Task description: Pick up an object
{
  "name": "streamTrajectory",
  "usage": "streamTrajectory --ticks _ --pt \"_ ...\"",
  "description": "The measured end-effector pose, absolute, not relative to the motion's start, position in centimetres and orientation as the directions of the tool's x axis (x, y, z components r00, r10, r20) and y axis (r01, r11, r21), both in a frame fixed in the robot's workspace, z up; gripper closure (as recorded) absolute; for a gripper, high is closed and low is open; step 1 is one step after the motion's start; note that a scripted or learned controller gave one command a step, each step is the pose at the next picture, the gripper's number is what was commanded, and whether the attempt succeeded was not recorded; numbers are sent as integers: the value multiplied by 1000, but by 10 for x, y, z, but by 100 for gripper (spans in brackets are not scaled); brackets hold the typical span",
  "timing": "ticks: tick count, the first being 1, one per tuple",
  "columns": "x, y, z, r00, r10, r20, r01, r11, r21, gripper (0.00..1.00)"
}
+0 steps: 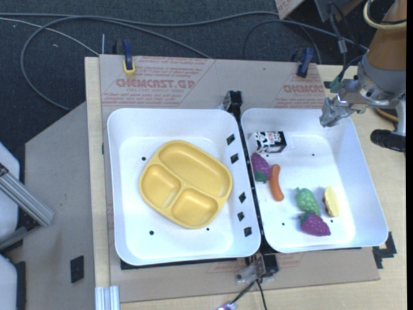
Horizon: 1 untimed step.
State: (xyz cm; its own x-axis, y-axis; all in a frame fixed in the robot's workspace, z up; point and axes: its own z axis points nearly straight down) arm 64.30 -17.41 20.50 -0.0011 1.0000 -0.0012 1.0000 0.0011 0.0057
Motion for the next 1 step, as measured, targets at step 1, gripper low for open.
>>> streamTrajectory --ticks 1 --pt "644 -181 252 -1 1000 -2 1000 1 7 100"
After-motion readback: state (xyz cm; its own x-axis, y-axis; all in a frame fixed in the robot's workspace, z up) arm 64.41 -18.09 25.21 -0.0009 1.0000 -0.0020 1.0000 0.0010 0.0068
